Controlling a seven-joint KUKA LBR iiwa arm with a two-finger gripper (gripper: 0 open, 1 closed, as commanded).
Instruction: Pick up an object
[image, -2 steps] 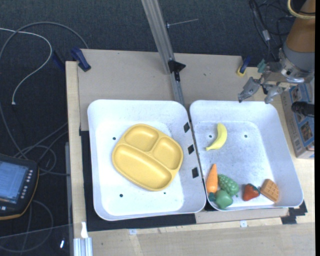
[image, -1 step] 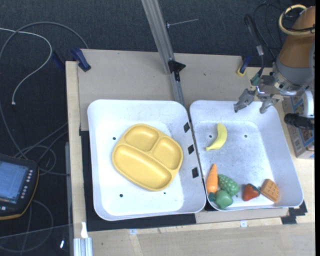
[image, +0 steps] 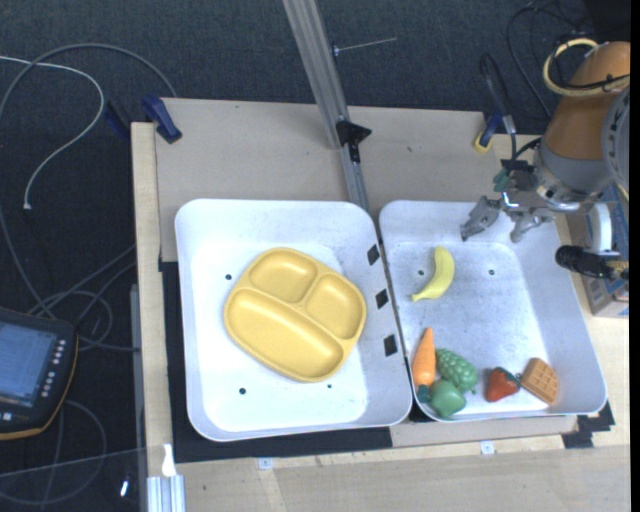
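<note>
My gripper (image: 500, 221) hangs over the far edge of the right bin (image: 560, 300), its two fingers spread apart with nothing between them. A yellow banana (image: 436, 275) lies in that bin, below and to the left of the gripper. Along the bin's near edge sit an orange carrot (image: 425, 356), a green bunch of grapes (image: 458, 368), a green pepper (image: 446, 399), a red strawberry (image: 502, 383) and a brown waffle (image: 540, 379).
The left bin (image: 200, 300) holds a yellow divided plate (image: 294, 313). A slanted metal pole (image: 325, 75) rises from behind the bins. Blue clamps (image: 160, 118) grip the bench's far corners. Cables and a pendant (image: 30, 370) lie on the floor at left.
</note>
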